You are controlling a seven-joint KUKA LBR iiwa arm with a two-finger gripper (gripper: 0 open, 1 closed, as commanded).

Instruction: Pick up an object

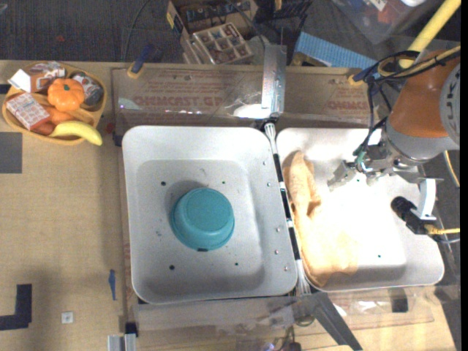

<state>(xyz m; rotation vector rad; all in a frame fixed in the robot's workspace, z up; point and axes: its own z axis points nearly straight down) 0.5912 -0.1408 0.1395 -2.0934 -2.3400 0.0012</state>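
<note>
An upside-down teal bowl (pixel 203 218) sits in the middle of the left bin (pixel 146 159). A tan, soft, cloth-like object (pixel 313 225) lies along the left side of the right bin (pixel 380 269), its upper end bunched near the divider. My gripper (pixel 355 177) hangs over the upper middle of the right bin, just right of the tan object's upper end and apart from it. Its fingers look open, with nothing between them. The grey arm with its orange band (pixel 420 104) comes in from the upper right.
A black and white fitting (pixel 413 210) hangs by the right bin's right edge. A basket of toy fruit and boxes (pixel 55 104) stands on the bench at far left. Cardboard strips (pixel 190 97) run behind both bins.
</note>
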